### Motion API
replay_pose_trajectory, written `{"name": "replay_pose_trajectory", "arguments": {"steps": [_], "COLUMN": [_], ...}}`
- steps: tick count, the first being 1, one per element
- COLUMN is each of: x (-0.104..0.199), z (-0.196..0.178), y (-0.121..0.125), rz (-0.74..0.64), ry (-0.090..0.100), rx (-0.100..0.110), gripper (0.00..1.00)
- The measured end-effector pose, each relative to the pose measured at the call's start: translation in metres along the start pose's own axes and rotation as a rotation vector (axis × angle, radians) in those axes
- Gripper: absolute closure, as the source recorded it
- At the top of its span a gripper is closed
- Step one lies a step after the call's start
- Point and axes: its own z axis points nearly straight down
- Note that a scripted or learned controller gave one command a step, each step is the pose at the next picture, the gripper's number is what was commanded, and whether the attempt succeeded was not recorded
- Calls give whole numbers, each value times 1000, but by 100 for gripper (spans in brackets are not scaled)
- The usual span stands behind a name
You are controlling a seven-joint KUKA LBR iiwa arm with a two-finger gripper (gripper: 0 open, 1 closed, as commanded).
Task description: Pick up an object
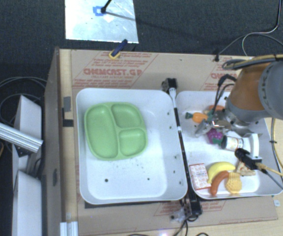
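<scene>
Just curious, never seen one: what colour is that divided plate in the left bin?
Light green: the divided plate, seen best in the camera view.

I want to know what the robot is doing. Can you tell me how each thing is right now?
Green divided plate: flat in the left bin, nothing on it.
Banana: lying in the right bin, touching the sausage.
Sausage: lying beside the waffle.
Purple toy: under the gripper.
Gripper: low in the right bin.
</scene>
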Motion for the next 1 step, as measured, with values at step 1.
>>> {"name": "replay_pose_trajectory", "arguments": {"steps": [1], "x": [0], "z": [-11], "y": [1], "rz": [-1], "ry": [0], "rx": [-2], "gripper": [100]}}
